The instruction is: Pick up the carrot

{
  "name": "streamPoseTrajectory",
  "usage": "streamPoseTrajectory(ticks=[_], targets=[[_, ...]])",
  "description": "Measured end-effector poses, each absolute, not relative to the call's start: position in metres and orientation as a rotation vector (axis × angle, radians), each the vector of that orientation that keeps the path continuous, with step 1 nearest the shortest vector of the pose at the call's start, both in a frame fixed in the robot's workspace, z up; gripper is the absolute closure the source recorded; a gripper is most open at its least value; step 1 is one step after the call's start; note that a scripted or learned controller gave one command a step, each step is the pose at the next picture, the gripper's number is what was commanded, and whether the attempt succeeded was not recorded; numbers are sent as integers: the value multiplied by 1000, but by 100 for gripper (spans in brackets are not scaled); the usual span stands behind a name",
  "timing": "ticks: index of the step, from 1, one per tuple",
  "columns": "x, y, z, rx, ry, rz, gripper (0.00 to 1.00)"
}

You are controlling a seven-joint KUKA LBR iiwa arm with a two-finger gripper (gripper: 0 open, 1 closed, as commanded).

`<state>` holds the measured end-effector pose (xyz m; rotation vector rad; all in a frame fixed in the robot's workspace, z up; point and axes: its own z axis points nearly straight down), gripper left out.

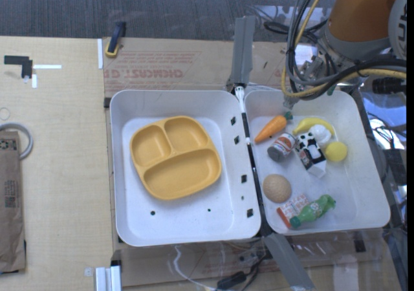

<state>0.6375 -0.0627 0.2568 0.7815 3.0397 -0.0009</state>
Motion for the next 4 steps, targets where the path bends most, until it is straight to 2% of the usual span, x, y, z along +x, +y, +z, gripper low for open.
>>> streamPoseTrajectory(ticks=[1,2,3,4], targets=[[649,-112,223,1128,2930,-2,100],[651,-113,233,1124,2927,-3,100],[652,-90,240,970,2983,-2,100],[637,-181,262,960,2986,-3,100]])
